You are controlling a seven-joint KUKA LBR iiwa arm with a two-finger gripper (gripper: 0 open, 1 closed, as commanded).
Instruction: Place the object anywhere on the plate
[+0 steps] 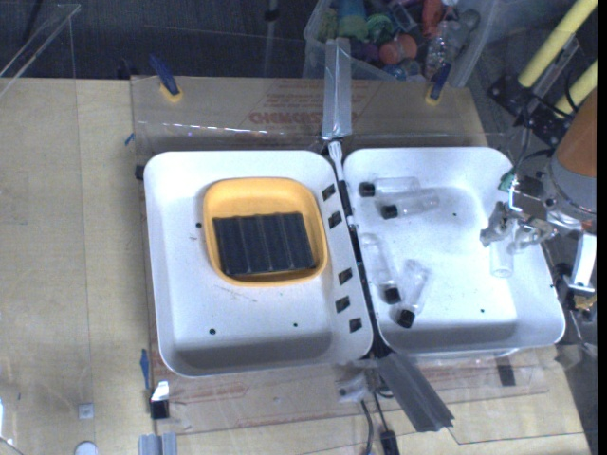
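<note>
Two shallow white bins sit side by side on the wooden counter (57, 254). In the left bin (171, 339) lies a yellow plate (216, 197) with rounded corners, and a dark ribbed rectangular block (263, 244) rests flat on it, covering most of the plate's middle and lower part.

The right bin (474, 316) holds several clear plastic tubes with black caps. One tube (403, 200) lies near the bin's upper left, roughly sideways, with black caps near its left end. Another tube (410, 287) lies lower down toward the bin's near left, tilted, with black caps just beside its lower end. A further clear piece (372, 254) lies close to the divider between the bins, hard to make out.

The arm comes in from the right, its orange band (580, 140) showing at the frame's edge. The gripper (512, 230) hangs over the right side of the right bin, near its rim. A clear tube-like object (503, 254) appears just under the gripper, upright or nearly so, but it is too transparent for me to tell whether it is truly held, and I cannot tell how the gripper is set.

Beyond the bins stands a clear container (398, 12) full of colourful toys.
</note>
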